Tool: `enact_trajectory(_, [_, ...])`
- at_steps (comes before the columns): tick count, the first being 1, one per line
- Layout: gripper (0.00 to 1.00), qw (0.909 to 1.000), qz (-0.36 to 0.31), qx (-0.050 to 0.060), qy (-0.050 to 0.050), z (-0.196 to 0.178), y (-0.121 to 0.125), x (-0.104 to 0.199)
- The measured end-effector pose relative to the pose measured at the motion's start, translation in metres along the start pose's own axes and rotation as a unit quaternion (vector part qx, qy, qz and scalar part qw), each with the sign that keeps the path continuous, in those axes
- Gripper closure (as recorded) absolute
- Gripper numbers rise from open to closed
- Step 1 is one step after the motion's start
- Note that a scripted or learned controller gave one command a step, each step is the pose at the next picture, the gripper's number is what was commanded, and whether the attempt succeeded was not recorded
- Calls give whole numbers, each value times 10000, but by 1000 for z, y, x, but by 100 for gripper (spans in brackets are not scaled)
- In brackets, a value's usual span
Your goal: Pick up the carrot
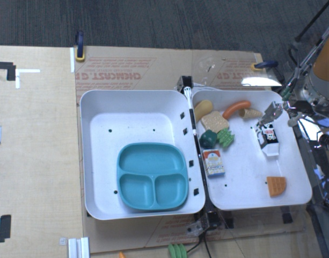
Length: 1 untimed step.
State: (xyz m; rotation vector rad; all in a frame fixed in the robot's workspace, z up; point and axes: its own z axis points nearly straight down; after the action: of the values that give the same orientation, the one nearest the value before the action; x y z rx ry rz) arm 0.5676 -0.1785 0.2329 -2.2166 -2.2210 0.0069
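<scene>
The end effector (271, 112) hangs over the upper right part of the right bin (293, 198), near its far rim; the arm behind it is cut off by the picture's right edge, and whether the fingers stand apart or together cannot be told, since they blur into cables and metal parts. Just below it lies a small white box with a black mark (269, 140). Bare white floor lies between this box and the bin's left-hand cluster. The carrot (236, 109), orange, smooth and slightly curved, lies near the far rim, left of the end effector and apart from it; one end touches a tan piece (251, 113). Beside it sit a yellowish potato-like piece (203, 108), a bread slice (214, 122), green toy vegetables (218, 138) and a small carton (213, 163). An orange wedge (276, 186) rests near the front rim. The left bin (94, 122) holds a teal divided plate (152, 176).
</scene>
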Motion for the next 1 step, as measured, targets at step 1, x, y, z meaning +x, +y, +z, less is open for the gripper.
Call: enact_trajectory(1, [0,9982,605,-7,0,62,-34,64])
